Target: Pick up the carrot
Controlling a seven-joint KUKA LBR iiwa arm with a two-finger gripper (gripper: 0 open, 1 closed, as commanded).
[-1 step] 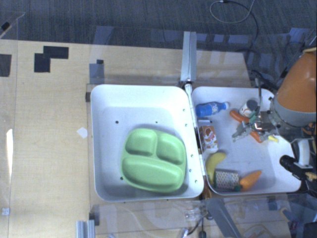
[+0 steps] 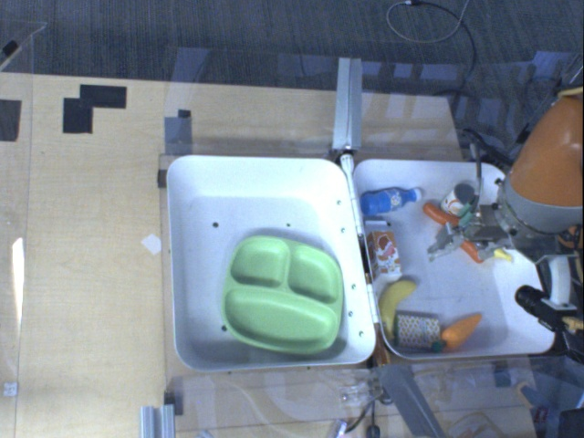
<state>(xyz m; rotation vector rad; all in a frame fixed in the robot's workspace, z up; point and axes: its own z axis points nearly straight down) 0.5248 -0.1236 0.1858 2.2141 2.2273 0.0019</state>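
**Claw low in the right bin, carrot at the near edge**

The claw [image 2: 453, 236] hangs in the upper middle of the right bin [image 2: 520, 340], reaching in from the right under the arm's orange band [image 2: 558, 149]. Its thin metal fingers [image 2: 442, 244] point left and look spread a little apart, with nothing seen between them. Small orange and yellow pieces [image 2: 474, 249] lie right at the fingers, and another orange piece [image 2: 438, 213] sits just above and left of them; whether the fingers touch any of these is hard to tell.

Left of the claw lies a blue-and-white bottle [image 2: 388, 199] near the far-left corner, and below it a small printed packet [image 2: 385, 252] along the left wall. The floor below the claw is bare white, giving open room in the middle of the bin.

The carrot [image 2: 459, 330] lies well apart from the claw, close to the near wall, tilted with its thick end up to the right. Its tip touches a grey speckled block [image 2: 416, 328], and a yellow banana [image 2: 395, 298] sits just above that block, near the left wall.

The left bin [image 2: 196, 190] holds a green divided tray [image 2: 284, 292] in its near half.
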